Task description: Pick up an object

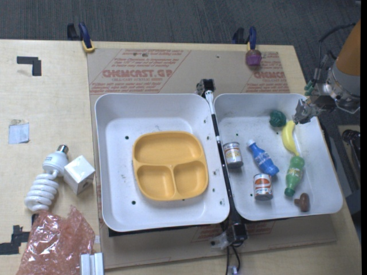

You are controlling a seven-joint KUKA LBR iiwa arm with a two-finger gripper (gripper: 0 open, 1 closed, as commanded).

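— How much of the arm can you make out from where you stand?

— Little. It is cut off at the right edge; I see the orange band, the grey wrist, and the gripper [302,114] hanging dark over the top right corner of the right bin [327,208]. Whether the claw is wide or narrow I cannot tell; it is too small and dark.

— Is anything in it?

— Nothing I can see between the fingers. The banana [289,138] lies just below the tip, in the upper right of that bin, its long axis running nearly up and down the view, with the curve bulging to the left.

— Count the rest of that bin for me.

— Two small cans: one [232,154] by the left wall, one [262,186] lower down with a red and white label. One blue bottle [262,157] tilted, cap toward upper left. One green bottle [293,176] with its cap end pointing down-left. One dark green lump [277,118] just above the banana, and one small brown thing [302,201] at the bottom right; neither is clear enough to name.

— And the left bin [109,153]?

— One yellow divided tray [170,165] with three compartments. Outside, on the bench, one spiral light bulb [46,182], one white cube [79,173], and a crumpled pink wrapper [54,242] cut off at the bottom edge.
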